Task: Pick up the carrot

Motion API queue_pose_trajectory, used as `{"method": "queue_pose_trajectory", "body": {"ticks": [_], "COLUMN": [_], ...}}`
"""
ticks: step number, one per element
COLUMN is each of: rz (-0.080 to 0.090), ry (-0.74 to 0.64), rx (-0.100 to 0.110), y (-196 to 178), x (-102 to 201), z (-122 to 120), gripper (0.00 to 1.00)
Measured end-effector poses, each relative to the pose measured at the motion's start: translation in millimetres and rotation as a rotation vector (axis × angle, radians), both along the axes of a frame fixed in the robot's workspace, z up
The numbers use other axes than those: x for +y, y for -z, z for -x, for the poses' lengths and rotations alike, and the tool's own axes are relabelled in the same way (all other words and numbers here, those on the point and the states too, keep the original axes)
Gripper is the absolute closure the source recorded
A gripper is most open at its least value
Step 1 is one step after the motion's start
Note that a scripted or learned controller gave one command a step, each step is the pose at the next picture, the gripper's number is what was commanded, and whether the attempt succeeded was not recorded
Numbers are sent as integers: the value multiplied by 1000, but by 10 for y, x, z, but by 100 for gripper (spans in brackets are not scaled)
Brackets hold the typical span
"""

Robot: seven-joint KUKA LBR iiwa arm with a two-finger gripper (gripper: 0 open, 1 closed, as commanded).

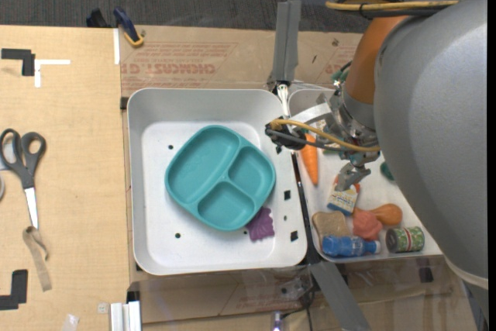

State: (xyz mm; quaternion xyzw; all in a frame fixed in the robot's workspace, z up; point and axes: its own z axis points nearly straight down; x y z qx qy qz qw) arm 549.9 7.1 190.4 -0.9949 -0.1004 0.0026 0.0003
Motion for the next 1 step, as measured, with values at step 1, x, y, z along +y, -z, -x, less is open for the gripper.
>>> {"method": "queue_pose_trajectory", "body": {"ticks": [1], "rz": [0], "ry": [1], "rx": [2], "y": [1], "x": [-537], "z": [308], "gripper": [0]}}
